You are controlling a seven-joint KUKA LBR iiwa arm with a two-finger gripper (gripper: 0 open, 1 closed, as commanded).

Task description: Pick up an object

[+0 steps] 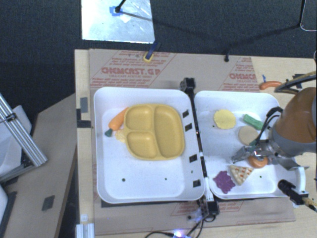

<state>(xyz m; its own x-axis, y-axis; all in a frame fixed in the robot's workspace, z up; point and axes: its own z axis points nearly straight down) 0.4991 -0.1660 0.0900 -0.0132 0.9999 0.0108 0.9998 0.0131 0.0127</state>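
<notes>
Partly hidden, an orange object (258, 161) sits under the pincer (250, 155).

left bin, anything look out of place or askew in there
The yellow divided tray sits tilted, not square to the left bin, and rests against a toy carrot by its upper-left corner. Nothing looks spilled or damaged.

Glossy yellow plastic tray (151, 131) lies in a smooth white plastic bin (106, 148).

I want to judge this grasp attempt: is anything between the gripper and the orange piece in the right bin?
Nothing visible. The gripper sits right at the orange piece in the right bin; the pizza slice lies just below, off to the side.
</notes>
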